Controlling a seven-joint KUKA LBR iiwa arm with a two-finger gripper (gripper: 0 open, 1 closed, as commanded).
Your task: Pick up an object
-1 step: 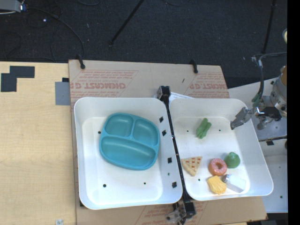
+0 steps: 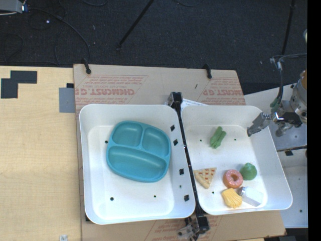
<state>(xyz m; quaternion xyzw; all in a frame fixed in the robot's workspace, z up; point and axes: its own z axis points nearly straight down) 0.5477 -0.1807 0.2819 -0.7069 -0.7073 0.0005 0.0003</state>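
The right white bin (image 2: 281, 185) holds several toy foods. A green pickle-shaped piece (image 2: 217, 137) lies near its middle. A tan waffle wedge (image 2: 205, 176), a pink donut (image 2: 232, 178) and a round green piece (image 2: 248, 171) sit toward the front. A yellow piece (image 2: 231, 198) lies at the front with a small grey item (image 2: 249, 198) beside it. My gripper (image 2: 266, 124) hangs over the bin's right rim, above and to the right of the pickle-shaped piece, and nothing shows in it.
The left white bin (image 2: 95, 195) holds a teal divided plate (image 2: 139, 150). A black divider (image 2: 183, 154) joins the two bins. Both stand on cardboard (image 2: 150, 87) on a wooden bench (image 2: 35, 154). Cables and dark floor lie behind.
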